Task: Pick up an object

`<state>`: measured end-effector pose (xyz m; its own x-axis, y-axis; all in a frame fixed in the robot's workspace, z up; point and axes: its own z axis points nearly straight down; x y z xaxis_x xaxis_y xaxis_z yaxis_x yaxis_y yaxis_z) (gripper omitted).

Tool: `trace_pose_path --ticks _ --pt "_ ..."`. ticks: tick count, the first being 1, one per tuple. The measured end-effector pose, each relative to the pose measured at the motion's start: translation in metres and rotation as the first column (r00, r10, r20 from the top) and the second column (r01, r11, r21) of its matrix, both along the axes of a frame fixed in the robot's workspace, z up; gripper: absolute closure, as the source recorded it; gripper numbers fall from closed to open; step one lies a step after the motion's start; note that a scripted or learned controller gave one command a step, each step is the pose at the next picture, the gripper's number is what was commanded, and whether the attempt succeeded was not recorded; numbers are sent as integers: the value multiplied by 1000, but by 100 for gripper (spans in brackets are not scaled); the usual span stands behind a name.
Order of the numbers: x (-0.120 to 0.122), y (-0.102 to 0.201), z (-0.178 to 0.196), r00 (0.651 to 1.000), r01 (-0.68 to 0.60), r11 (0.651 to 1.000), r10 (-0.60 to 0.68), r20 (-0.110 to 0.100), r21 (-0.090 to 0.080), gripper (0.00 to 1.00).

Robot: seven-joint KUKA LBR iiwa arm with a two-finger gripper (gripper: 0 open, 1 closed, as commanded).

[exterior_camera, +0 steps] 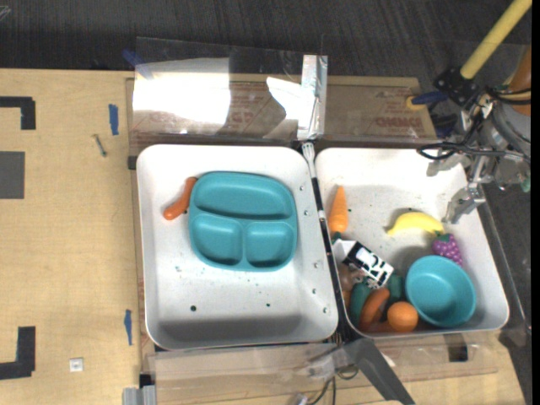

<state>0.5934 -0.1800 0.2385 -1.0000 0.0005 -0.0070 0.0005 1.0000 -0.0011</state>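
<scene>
My gripper (450,189) hangs over the far right part of the right bin (371,169), open with nothing between its fingers. A yellow banana (413,223) lies just below and left of it, and a bunch of purple grapes (447,247) sits beside the banana. Also in this bin are an orange carrot (337,209) by the left wall, a black and white toy car (369,264), a teal bowl (440,289), an orange fruit (403,316) and a green and orange piece (369,302) at the front.
The left bin (160,226) holds a teal divided plate (243,219) with an orange sausage (179,199) at its left side. A clear plastic sheet (228,99) stands behind the bins. Cables and a yellow rod (498,28) crowd the top right.
</scene>
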Motion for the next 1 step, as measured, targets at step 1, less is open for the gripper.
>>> trace_pose_path --ticks 1 --pt "-71 -6 -146 996 -88 996 88 3 -2 0"
